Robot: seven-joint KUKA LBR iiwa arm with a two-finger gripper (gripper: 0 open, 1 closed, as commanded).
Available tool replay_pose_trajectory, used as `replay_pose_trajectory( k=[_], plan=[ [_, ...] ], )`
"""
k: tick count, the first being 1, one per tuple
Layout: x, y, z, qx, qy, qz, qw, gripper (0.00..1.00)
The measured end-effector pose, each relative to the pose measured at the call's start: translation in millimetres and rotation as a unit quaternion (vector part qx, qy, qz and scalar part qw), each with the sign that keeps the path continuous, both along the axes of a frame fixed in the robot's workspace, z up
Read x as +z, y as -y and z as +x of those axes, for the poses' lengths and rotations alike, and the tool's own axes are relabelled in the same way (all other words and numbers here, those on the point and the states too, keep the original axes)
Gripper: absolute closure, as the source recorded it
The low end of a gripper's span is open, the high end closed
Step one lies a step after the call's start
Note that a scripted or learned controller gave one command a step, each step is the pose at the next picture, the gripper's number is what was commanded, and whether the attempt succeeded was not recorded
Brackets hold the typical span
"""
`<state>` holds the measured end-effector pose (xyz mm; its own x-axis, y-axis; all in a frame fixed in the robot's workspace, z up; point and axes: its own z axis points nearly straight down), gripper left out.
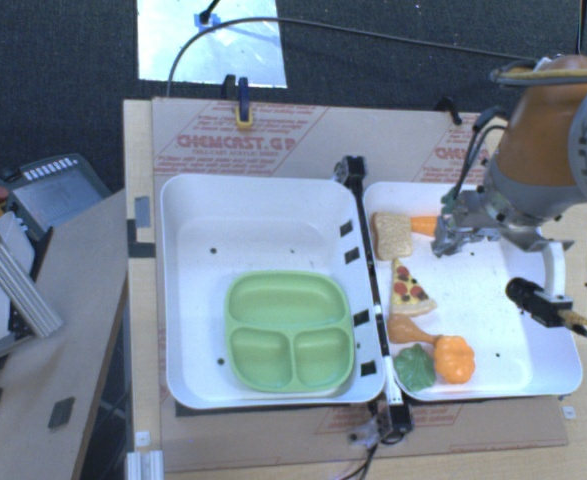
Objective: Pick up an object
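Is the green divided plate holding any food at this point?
Empty: all three compartments of the green plate show bare green; it lies flat in the left bin.

Looked like a robot lab or test workshop, not a home: two shallow white bins clipped side by side on a bench covered with printed protective sheeting, with loose cables trailing across dark carpet. Held only plastic toy food and a green divided tray, under a grey and orange industrial arm. Flanked at the left by a control pendant and an aluminium rail on a side table.
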<state>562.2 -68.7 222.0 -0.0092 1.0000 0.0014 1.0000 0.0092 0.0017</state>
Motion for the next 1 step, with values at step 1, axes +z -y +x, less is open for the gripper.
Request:
replay_pose_trajectory(
  k=[1],
  plan=[
    [10.0,-57.6,15.7,0.000,0.001,0.0001,1.0000,1.00]
  ],
)
